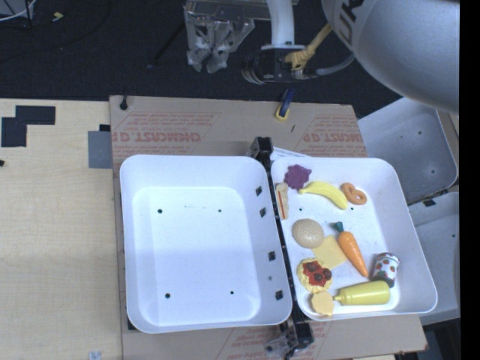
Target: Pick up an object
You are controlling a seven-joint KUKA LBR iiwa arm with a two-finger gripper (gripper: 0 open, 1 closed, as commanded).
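The worktop [52,223] is pale wood-grain with a few dark grey rectangular patches near its left and upper-left part. A brown cardboard sheet [187,130] with mirrored red print lies flat on it. Two shallow white bins sit side by side on the cardboard, touching along a black clipped seam: the left bin [131,238] and the right bin [409,231]. A small blue and yellow object [284,105] rests at the cardboard's far edge.

Robotics lab: big grey arm [405,28], loose cables [300,58], white bins [131,201] on cardboard-topped bench [187,130].
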